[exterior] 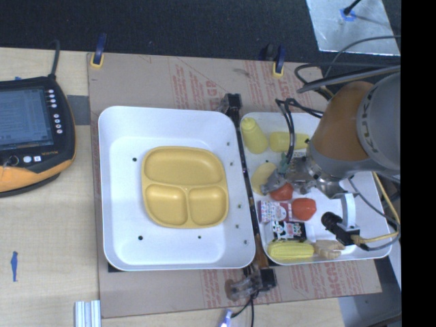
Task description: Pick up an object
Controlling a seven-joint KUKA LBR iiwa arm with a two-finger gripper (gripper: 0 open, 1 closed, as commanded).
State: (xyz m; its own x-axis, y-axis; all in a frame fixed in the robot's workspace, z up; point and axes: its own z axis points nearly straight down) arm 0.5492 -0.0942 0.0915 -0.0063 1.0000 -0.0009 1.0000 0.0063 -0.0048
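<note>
Nearest the camera in the right white bin (381,247) lies a small yellow plastic corn cob (291,252), likely light, rigid, slippery, best pinched across its middle, beyond which the gripper (283,180) hangs, its state unclear.

A single fixed camera looks down on the bench from above, tilted slightly so the far edge and dark floor sit along the top of the picture. It stands far enough back to take in both white bins whole: the left bin (116,182) near the centre, the right bin (371,203) toward the right side. The arm (354,131) enters from the right, over the right bin.
</note>
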